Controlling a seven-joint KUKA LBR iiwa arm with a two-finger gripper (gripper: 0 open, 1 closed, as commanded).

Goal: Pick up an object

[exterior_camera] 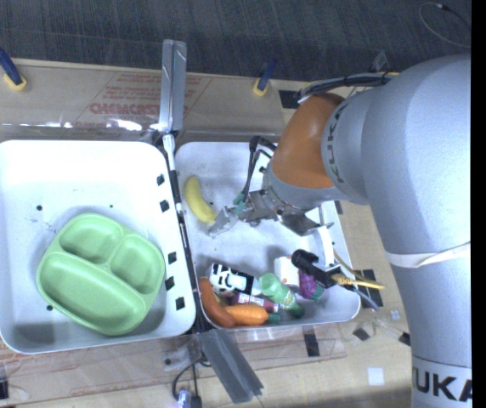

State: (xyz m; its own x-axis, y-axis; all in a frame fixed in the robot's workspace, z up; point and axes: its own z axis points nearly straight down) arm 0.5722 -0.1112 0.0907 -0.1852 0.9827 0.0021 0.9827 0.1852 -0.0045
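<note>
Camera view: gripper (230,213) low in right bin (226,249), just beside banana (197,199); finger state, cannot tell. Banana yellow, curved, small, lying near bin's left wall. Toy pile at bin's near edge: carrot (245,314), more. Green divided tray (100,272) in left bin (22,194).

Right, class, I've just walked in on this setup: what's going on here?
A grey robot arm reaches from the right into the right bin, its pincer low beside a banana. Nothing is seen held. Toy food and small things, a carrot among them, crowd that bin's near end. The left bin holds a green divided tray.
</note>
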